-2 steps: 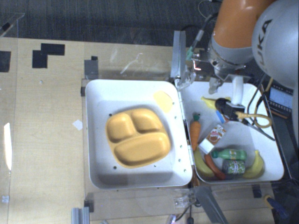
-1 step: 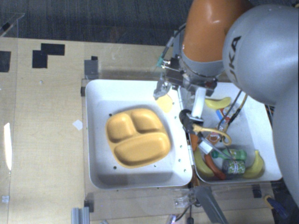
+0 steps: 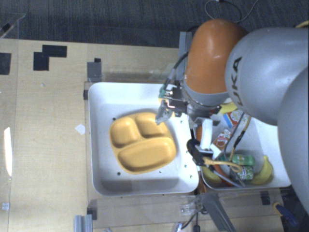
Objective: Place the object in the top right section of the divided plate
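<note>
Wooden bench, pale, light glare at left edge. Black blocky marks on bench top near upper left. Dark grey carpet floor behind bench. Thin cable loops on carpet. Grey metal brackets at bin corners.

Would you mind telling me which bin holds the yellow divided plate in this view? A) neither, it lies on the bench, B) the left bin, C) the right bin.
B: the plate lies on the floor of the left bin, while the right bin holds a banana and other items under the arm.
</note>
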`<state>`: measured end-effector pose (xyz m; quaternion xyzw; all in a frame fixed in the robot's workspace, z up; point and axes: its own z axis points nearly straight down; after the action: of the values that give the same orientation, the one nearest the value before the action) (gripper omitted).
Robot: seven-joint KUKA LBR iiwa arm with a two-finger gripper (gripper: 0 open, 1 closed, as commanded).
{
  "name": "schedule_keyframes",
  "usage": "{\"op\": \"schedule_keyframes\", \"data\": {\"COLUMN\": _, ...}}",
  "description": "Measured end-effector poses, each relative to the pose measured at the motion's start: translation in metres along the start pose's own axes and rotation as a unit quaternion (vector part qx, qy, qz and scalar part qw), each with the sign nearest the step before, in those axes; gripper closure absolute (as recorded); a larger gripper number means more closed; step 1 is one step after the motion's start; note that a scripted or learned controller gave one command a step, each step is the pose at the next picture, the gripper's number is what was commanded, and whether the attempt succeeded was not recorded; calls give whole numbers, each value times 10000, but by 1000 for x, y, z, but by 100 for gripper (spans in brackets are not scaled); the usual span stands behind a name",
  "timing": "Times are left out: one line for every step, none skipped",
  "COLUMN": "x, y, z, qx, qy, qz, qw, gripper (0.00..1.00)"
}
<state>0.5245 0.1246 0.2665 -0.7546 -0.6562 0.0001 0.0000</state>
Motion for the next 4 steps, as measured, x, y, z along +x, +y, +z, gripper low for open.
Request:
{"op": "schedule_keyframes", "data": {"x": -16, "y": 56, "z": -12, "qx": -5, "qy": 1, "qz": 468, "qw": 9989, "gripper": 0}}
{"op": "schedule_keyframes", "data": {"x": 7, "y": 55, "z": 8, "qx": -2, "qy": 3, "qz": -676, "qw": 9977, "gripper": 0}}
{"op": "schedule_keyframes", "data": {"x": 8, "y": 55, "z": -2, "qx": -7, "qy": 7, "qz": -697, "qw": 9976, "gripper": 100}}
{"op": "schedule_keyframes", "data": {"x": 5, "y": 116, "z": 149, "qx": 0, "qy": 0, "qz": 61, "qw": 10000, "gripper": 100}}
